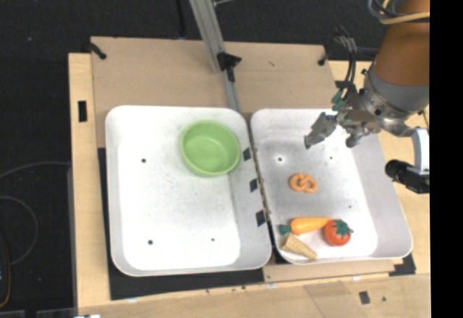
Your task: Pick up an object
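Hovering above the right bin point(376, 165), the pincer point(334, 133) stands open, gripping nothing; arm point(405, 56) cut off at the frame's edge.

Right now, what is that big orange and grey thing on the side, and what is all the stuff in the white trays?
That is a robot arm. A computer program moves it. The picture comes from one camera fixed above the bench, looking down at a slant, and the arm reaches in from the right. At its end is a tool with two fingers for grabbing. The fingers are spread open with nothing between them, and the tool is up over the right tray. In that tray lie a small orange pretzel, a toy carrot, a toy tomato and a tan wedge. The left tray has a green bowl. The arm's job is to pick one thing up.
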{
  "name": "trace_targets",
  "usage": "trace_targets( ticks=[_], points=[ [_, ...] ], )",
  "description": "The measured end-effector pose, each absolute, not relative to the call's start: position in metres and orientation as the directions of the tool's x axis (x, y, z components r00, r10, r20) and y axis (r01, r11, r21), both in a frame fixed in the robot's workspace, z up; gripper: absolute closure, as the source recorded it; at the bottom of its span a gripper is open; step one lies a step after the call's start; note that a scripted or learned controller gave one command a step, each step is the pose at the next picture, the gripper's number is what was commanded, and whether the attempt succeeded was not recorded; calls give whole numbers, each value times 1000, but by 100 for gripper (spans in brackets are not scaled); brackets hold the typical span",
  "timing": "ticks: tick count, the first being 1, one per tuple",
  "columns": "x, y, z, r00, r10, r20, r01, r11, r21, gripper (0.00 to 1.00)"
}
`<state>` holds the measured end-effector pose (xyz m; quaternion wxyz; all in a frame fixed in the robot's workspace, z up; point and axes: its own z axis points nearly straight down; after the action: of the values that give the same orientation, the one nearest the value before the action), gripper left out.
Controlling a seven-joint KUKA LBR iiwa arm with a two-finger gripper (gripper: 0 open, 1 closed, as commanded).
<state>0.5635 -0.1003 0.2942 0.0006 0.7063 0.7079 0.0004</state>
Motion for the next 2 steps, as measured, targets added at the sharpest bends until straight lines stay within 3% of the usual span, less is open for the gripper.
trace_targets(
  ticks=[1,2],
  points=[
    [564,-100,294,-1,1000,0,1000,1,2,0],
    [568,-101,232,1,1000,-1,1000,-1,-5,0]
  ],
)
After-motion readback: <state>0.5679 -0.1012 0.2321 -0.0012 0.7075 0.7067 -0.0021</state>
